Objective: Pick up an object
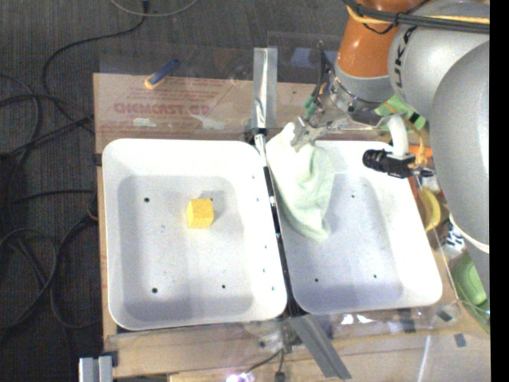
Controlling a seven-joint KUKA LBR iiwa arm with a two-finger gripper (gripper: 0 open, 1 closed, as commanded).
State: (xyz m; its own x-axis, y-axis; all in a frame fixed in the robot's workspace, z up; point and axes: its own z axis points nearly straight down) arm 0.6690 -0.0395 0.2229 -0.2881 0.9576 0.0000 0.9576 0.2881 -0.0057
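Hand [305, 134] pinching pale green cloth [308, 188], lifted and drooping over right bin [382, 277]; yellow block [200, 212] in left bin [143, 261].

We read one printed text: faded red block lettering [163, 108] stood across the flat brown cardboard sheet [119, 94] in the upper left of the frame, just above the far rim of the left shallow white bin [115, 173]. We made out something like "CHEMCAST", followed by a few more letters too blurred to tell. A fainter second line of red print lay beneath it, but we could not read it.
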